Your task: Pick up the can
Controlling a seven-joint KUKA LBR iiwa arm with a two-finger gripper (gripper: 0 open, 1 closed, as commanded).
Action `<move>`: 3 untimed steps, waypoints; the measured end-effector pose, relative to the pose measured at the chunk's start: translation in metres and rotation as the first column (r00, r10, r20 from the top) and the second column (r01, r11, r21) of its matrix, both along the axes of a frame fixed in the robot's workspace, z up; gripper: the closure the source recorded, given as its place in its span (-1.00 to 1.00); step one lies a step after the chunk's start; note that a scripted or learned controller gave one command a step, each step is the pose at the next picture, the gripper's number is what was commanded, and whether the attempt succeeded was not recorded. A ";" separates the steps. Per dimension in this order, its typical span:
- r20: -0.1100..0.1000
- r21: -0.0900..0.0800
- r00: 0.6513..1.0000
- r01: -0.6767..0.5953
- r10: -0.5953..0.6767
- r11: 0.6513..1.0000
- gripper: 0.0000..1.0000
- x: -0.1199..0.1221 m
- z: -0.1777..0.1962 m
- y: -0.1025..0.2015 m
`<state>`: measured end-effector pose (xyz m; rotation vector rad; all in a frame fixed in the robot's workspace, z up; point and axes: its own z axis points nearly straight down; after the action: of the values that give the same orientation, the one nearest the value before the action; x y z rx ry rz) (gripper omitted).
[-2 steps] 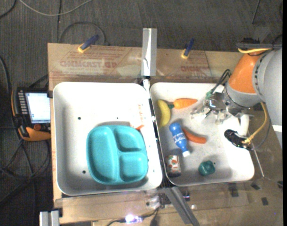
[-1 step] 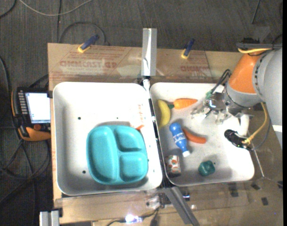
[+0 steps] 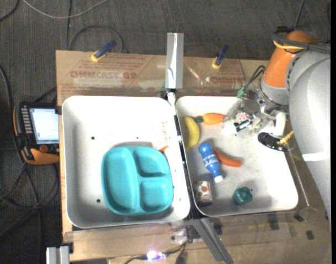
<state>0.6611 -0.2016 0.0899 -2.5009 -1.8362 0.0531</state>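
Camera view, read left to right: a pendant [image 3: 38, 126] lies off the bench edge, then the left bin [image 3: 80, 114] with a teal tray [image 3: 137, 180] in its lower half. The right bin [image 3: 278, 191] carries the working load — a banana [image 3: 191, 131] against its left wall, a carrot [image 3: 214, 118] just beside it, a blue bottle [image 3: 210, 160] lying tilted mid-bin with a second carrot [image 3: 229, 160] touching or nearly touching its right side, and a green object [image 3: 242, 195] near the front.

The can [image 3: 203, 192] sits in the front-left corner of the right bin, close to the left wall and just below the bottle. Whether it stands or lies cannot be confirmed.

The gripper [image 3: 246, 120] is at the bin's upper right, well apart from the can; its spread cannot be told from this angle, and nothing is seen in its grasp.

Assessment: approach is not yet made. A sound pick calls for travel across to the front-left corner, a descent directly over the can, and finger alignment that avoids the wall and bottle — clearance there looks tight.
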 end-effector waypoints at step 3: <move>0.048 -0.012 0.974 0.223 -0.222 0.975 1.00 -0.004 0.138 0.046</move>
<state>0.6573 -0.1556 0.2278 -2.7245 -1.5631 0.0035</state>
